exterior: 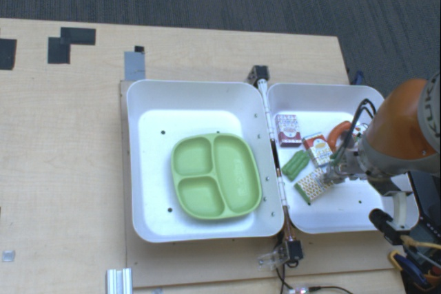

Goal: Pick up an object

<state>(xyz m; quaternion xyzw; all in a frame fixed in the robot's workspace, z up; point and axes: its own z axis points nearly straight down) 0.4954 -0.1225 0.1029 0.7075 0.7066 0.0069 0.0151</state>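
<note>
claw (335,174): low in right bin (344,217), fingers' state cannot tell | objects: green piece (295,164) at its 9 o'clock, checkered packet (310,186) at 7 o'clock, red carton (318,148) at 11 o'clock | progress: nothing visibly lifted; grasp and raise remain

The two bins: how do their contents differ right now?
The left bin holds one large green divided plate lying flat. The right bin holds several small items clustered together: a dark red packet, a green piece, a speckled card. The arm hangs over the right bin. Both bins are shallow and white.
</note>
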